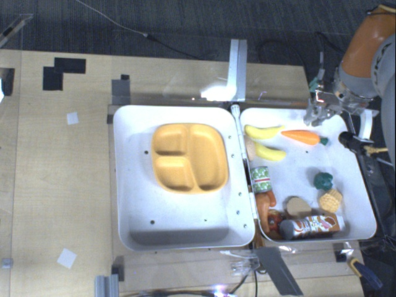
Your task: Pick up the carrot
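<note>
Down at the front of the right bin (365, 224) lies a bottle (312, 226), with a can (260, 179) and a corn piece (331, 199) close by. Farther back, the carrot (301, 137) lies flat on the white floor, long way across, thin tip toward two bananas (266, 141), green end toward the arm. Just above its green end hangs the gripper (316, 117), holding nothing. Beside it, the left bin (133, 178) holds a yellow tray (187, 157). Both sit on a wooden bench (55, 184).
</note>
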Motion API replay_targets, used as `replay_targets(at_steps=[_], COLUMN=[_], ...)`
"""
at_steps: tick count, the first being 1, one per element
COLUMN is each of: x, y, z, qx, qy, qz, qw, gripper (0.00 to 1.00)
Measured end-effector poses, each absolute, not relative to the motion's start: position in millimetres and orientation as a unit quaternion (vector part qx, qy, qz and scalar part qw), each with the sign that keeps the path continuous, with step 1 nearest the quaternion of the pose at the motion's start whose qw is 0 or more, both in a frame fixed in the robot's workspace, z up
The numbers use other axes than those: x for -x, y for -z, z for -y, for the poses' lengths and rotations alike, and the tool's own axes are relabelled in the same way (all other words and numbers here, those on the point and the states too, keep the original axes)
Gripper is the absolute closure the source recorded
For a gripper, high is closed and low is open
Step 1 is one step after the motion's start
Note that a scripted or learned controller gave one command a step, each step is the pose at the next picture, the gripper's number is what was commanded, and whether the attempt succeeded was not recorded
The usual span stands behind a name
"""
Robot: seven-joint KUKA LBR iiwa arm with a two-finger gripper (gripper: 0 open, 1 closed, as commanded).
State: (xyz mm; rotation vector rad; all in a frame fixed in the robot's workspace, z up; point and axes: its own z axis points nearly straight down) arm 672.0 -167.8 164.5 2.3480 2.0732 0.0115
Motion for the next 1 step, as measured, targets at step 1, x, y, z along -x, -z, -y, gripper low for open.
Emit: replay_targets(at_steps=[1], x=[-609.2], y=[-88.9], z=[115.5], qx=[-0.726], qy=[-0.0034], qz=[-0.687], qw=[0.004], gripper=[1.00])
